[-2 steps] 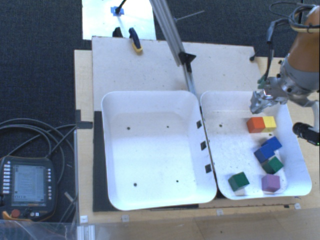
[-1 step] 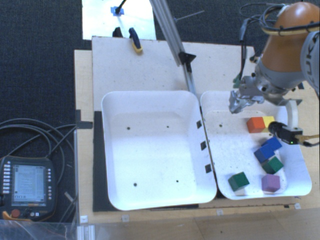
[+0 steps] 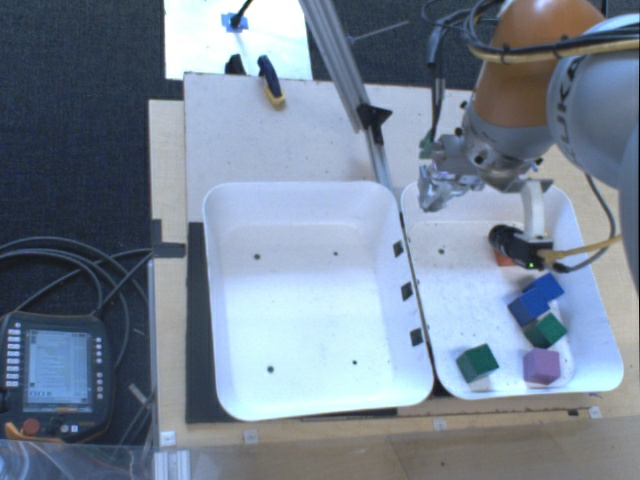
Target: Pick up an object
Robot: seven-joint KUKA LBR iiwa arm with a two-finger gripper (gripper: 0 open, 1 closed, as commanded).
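Several blocks lie in the right bin (image 3: 580,218), toward its near right corner: a blue block (image 3: 535,299), a dark green block (image 3: 546,330) touching it, a purple block (image 3: 541,366) and a green cube (image 3: 478,363). My gripper (image 3: 437,194) hangs over the far left corner of that bin, well away from the blocks and above the bin floor. Nothing shows under its tip. The arm's orange band and grey wrist cover the bin's far edge.
The left bin (image 3: 300,298) adjoins the right one along a shared rim with black clips (image 3: 407,291). A slanted aluminium pole (image 3: 340,58) stands behind the bins. A yellow-handled clamp (image 3: 270,80) lies on the back board. A teach pendant (image 3: 55,373) sits off the bench, left.
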